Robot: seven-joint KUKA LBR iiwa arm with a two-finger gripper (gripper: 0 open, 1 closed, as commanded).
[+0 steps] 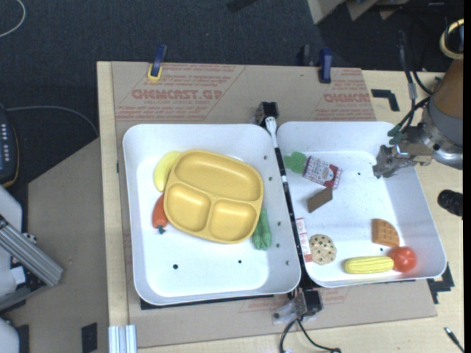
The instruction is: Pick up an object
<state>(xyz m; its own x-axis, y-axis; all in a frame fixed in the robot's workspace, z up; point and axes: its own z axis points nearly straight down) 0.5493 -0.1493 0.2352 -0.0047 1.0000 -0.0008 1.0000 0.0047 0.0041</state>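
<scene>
My gripper (pixel 385 164) hangs over the upper right part of the right bin (pixel 353 134), with nothing seen between its fingers. Below it in that bin lie a waffle piece (pixel 384 232), a red tomato (pixel 403 258), a yellow corn cob (pixel 368 265) and a cookie (pixel 321 248). A brown chocolate piece (pixel 319 199), a red-and-white packet (pixel 320 171) and a green item (pixel 296 161) lie to the gripper's left.
The left bin (pixel 140 197) holds a yellow divided tray (pixel 213 195), with a yellow banana (pixel 165 169) and a red-orange pepper (pixel 160 213) at its left and a green leafy item (pixel 262 231) at its right. Clamps sit on the bench's far edge.
</scene>
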